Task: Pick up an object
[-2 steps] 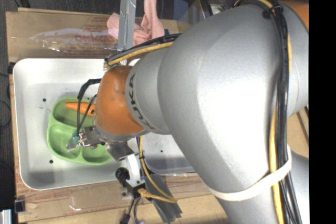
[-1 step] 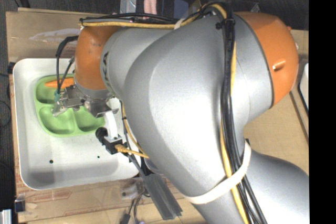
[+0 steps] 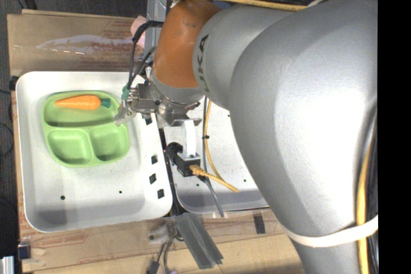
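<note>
We find the gripper [image 3: 128,101] low over the left bin [image 3: 38,202], at the right rim of a green divided tray [image 3: 87,144]. We cannot tell how it is set, since the wrist and its orange band [image 3: 180,42] cover most of it. A toy carrot [image 3: 78,102] lies in the tray's long upper compartment, just left of the gripper, and we see no contact between them. The right bin [image 3: 218,199] lies to the gripper's right, under the arm [image 3: 295,99].
</note>
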Tool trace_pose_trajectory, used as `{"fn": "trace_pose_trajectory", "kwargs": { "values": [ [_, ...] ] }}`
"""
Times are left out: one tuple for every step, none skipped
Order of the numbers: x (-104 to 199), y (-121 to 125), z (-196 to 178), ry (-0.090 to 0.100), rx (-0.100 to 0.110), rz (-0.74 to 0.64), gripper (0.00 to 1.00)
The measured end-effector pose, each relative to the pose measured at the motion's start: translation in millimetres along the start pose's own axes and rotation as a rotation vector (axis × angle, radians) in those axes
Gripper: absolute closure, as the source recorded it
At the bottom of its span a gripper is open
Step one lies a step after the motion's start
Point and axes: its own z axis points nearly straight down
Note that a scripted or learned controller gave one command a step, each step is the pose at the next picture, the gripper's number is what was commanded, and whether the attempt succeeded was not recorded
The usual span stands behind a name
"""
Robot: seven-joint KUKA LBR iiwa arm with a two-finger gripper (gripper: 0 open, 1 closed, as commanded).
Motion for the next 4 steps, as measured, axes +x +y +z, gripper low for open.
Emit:
{"fn": "trace_pose_trajectory", "kwargs": {
  "values": [
    [122,-18,-62,0.001,0.000,-0.015,0.00],
    [135,23,77,0.004,-0.012,-0.024,0.00],
    [130,90,83,0.003,-0.002,0.483,0.00],
    [129,64,90,0.022,-0.016,1.162,0.00]
  ]
}}
